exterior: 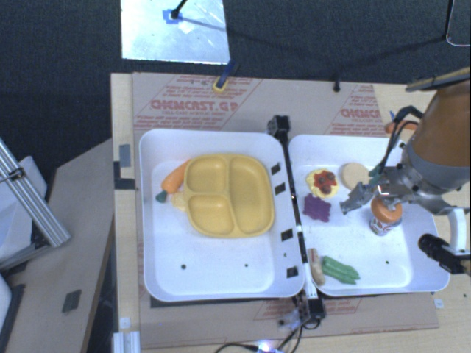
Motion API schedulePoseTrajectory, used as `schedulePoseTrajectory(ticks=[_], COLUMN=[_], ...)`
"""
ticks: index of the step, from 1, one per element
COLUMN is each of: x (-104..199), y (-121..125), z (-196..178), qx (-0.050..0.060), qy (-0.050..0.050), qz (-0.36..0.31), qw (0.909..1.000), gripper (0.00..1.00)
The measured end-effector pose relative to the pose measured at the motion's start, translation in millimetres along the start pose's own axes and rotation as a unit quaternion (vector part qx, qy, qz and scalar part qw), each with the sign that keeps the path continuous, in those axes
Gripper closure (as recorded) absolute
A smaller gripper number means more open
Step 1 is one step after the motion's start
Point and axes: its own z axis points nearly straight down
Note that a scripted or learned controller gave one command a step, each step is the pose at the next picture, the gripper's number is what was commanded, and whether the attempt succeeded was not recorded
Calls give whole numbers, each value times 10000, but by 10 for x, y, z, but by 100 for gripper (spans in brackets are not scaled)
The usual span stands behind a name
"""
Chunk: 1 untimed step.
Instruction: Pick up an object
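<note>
Over the right bin (434, 278), the grey arm with its orange band reaches in from the right, its gripper (368, 193) low above the bin floor. Fingers (352, 199): dark, pointing left; cannot tell whether spread or pressed together, and nothing shows between them. Just below the gripper stands a small orange-and-white bottle (384, 218), upright, partly hidden by the wrist. Left of the fingers, a purple piece (316, 209) lies flat, with a yellow-and-red toy food (323, 182) just above it and a tan round piece (354, 173) beside that. Near the front left corner of this bin lies a green pea pod (340, 270), touching a small tan item (316, 265). Left bin (221, 282): a yellow divided plate (224, 195), three compartments, with an orange carrot (174, 178) against its left rim. Both bins sit on a cardboard-covered surface (294, 98).
</note>
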Motion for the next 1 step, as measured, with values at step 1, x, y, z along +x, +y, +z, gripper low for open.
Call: schedulePoseTrajectory(ticks=[1], x=[1], y=[19], z=[-41], qx=[-45], qy=[-5], qz=[-9], qw=[10000], gripper=[0])
